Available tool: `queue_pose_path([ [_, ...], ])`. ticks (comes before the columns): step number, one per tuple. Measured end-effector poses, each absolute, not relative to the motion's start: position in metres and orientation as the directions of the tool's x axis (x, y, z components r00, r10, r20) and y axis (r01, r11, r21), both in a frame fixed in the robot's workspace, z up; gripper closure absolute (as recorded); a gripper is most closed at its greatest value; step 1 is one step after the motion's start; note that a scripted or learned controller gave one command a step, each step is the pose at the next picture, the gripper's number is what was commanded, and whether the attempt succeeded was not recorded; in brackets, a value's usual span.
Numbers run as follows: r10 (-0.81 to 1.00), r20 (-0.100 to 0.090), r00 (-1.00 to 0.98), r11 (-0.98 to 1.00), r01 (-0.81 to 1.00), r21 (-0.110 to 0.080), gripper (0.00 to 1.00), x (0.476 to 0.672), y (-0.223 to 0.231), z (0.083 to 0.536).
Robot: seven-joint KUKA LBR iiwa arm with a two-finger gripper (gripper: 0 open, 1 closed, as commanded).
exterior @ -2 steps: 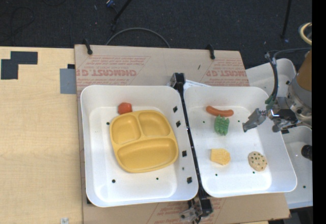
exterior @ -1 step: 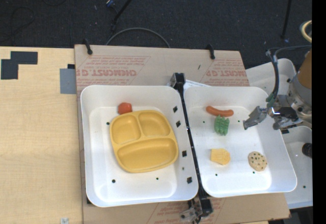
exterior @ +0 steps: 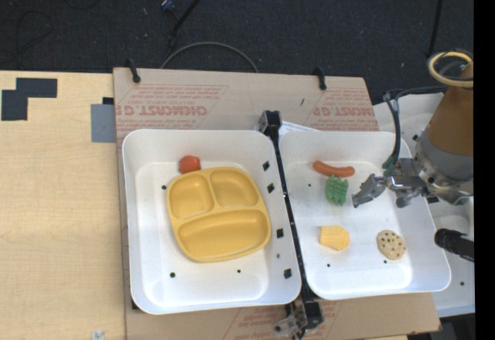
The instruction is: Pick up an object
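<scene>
Reading "CHEMCAST GP", mirrored: cardboard (exterior: 174,103)

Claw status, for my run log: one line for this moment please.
claw: above right bin | beside green toy | nothing held

Divided tray (exterior: 219,215) and tomato (exterior: 190,164) in left bin (exterior: 147,269), sausage (exterior: 334,170), broccoli (exterior: 336,191), cheese (exterior: 335,238), cookie (exterior: 391,245) in right bin (exterior: 363,284)

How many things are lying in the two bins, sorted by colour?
Yellow: 2, divided plate and wedge
Orange-red: 2, small round item and sausage
Green: 1, leafy piece
Tan: 1, cookie
Total: 6
</scene>
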State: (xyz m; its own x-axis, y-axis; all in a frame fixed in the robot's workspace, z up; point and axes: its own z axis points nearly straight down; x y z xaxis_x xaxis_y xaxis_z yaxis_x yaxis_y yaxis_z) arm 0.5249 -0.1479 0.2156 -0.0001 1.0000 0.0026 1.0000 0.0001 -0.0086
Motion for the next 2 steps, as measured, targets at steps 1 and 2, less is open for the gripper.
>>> queue_pose_path([
  [1,1.000,0.003,0.000,0.000,1.000,-0.009,0.00,0.515,-0.146,0.168],
  [2,1.000,0.003,0.000,0.000,1.000,-0.008,0.00,0.514,-0.151,0.123],
])
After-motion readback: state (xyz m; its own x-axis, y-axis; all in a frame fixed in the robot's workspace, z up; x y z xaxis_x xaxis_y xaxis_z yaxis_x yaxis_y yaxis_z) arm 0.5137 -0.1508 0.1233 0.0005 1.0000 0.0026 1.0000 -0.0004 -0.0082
